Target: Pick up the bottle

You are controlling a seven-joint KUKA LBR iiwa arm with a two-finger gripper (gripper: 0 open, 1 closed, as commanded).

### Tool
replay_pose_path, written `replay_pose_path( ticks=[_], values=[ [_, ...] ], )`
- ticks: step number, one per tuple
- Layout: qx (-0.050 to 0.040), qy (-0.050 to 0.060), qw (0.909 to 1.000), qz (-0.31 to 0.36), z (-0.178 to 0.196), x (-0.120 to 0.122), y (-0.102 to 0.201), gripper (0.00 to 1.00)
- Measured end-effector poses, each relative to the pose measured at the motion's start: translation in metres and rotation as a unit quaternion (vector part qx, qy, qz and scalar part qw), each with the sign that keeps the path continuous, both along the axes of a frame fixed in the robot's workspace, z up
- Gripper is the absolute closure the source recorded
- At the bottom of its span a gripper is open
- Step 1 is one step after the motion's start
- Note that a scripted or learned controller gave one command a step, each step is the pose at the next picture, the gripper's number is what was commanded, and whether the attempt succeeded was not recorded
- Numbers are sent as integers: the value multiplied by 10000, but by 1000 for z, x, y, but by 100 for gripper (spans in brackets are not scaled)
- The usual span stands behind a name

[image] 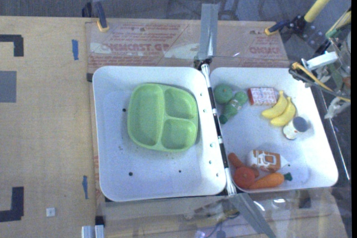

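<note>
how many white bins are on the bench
2. The left bin holds a green tray; the right bin beside it holds food items, among them bananas and a carrot.

Arm [341, 72]: cut off by the right edge; its lower parts are a blurred tangle of grey and yellow, and the pincer cannot be made out there. Small round item [295, 127] beside the bananas [280, 110]: pale disc with a grey top, too blurred to identify. Carton [267, 160]: label too small to read. Carrot [268, 180]: overlaps the tomato [244, 177], hiding part of it. Green produce [230, 101] by the divider: pieces merge, count unclear. Table [44, 120]: cut off at left and bottom edges.
</note>
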State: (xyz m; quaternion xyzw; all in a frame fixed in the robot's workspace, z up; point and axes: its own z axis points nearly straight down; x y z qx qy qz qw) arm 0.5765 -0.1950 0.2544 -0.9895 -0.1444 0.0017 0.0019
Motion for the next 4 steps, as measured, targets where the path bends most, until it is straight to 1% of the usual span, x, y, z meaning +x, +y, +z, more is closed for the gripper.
replay_pose_path(
  ticks=[1, 2, 3, 4],
  values=[
    [-2, -7, 9929, 1192, -140, -20, 33, 0],
    [8, -66, 9995, 308, -163, -6, -6, 0],
    [-1, -102, 9995, 306, -152, -3, -6, 100],
    [-12, -6, 9991, -425, -8, 27, -27, 100]
  ],
)
